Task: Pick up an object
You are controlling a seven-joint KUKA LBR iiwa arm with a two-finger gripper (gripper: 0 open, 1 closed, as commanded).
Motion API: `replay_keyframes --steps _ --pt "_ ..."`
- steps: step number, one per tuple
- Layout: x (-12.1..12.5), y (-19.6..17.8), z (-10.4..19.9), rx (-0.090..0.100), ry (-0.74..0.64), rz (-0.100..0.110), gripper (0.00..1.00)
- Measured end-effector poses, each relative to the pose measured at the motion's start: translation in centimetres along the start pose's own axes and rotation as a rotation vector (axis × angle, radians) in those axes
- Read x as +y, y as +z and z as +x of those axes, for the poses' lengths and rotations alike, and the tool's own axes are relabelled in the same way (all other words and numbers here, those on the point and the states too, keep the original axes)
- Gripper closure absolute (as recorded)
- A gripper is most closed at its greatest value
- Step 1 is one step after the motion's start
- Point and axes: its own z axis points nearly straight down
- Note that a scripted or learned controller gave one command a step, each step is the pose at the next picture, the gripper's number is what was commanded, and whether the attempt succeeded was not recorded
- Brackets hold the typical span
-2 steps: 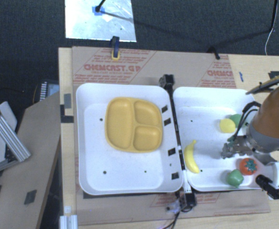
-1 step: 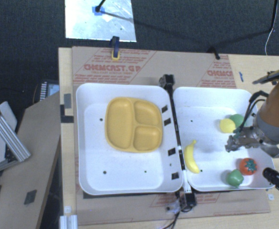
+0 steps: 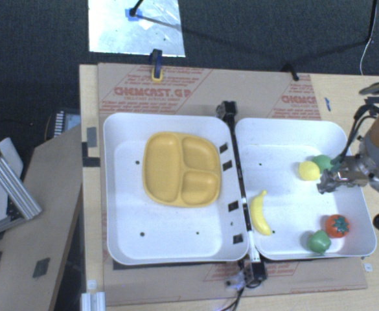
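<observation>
While I scan from the left, I find the left bin (image 3: 121, 238) holding one thing: a yellow divided plate (image 3: 180, 168) with three compartments, lying flat near the bin's middle and, I judge, simply parked there as clutter. Across the divider, the right bin (image 3: 286, 131) carries the candidates. I count one banana (image 3: 260, 214) lying close to the divider, one yellow lemon-like fruit (image 3: 309, 170) further right, a green piece (image 3: 322, 161) touching it from behind, then one green round fruit (image 3: 318, 241) and one red tomato-like fruit (image 3: 337, 225) side by side near the front right corner. That makes five loose items, scattered apart, which I judge leaves room for a grasp. My gripper (image 3: 328, 181) sits low just right of the lemon; its spread I cannot tell, and I see nothing clamped in it.
</observation>
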Motion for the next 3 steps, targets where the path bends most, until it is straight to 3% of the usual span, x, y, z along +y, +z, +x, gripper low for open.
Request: replay_keyframes --steps 1,3 --pt "0.8 -6.1 0.5 0.0 -0.001 0.0 1.0" --pt "1.3 -5.4 12.4 0.004 -0.006 0.007 1.0"
